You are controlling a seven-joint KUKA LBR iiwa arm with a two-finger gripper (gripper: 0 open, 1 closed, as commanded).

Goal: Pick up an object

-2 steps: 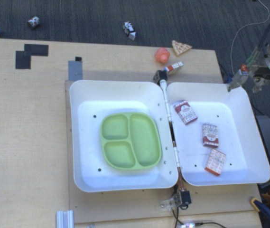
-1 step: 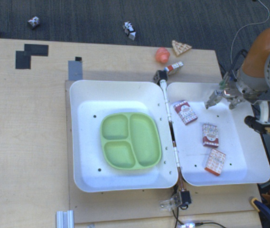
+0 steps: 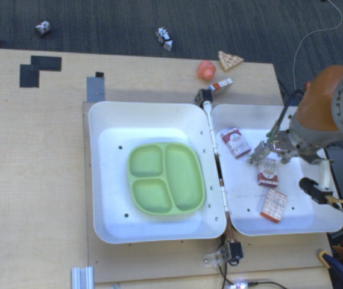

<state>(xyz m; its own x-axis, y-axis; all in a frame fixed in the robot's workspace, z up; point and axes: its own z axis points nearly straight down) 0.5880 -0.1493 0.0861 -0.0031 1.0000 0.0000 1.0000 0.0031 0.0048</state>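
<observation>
The gripper (image 3: 266,151) hangs low in the right bin (image 3: 298,224), over its middle, with the grey arm (image 3: 331,110) and its orange band coming in from the right. Whether the pincer is wide or narrow I cannot tell, since the metal parts blur together from this slanted view, and nothing is clearly held between them. 3 small red-and-white packets lie in this bin: the far packet (image 3: 235,142) to the left of the tool, the middle packet (image 3: 268,173) just beside and below it, and the near packet (image 3: 273,205) toward the bin's near wall. The likeliest target is the middle packet. The main risk, as I judge it, is that these packets are flat and lie flush on the bin floor, so the tips may skate over the top or pinch only a corner, and the packet could slip out on the lift. A descent slightly off centre could also shove the packet sideways instead of straddling it. The left bin (image 3: 102,161) holds a green divided tray (image 3: 165,179), well apart from the action.
</observation>
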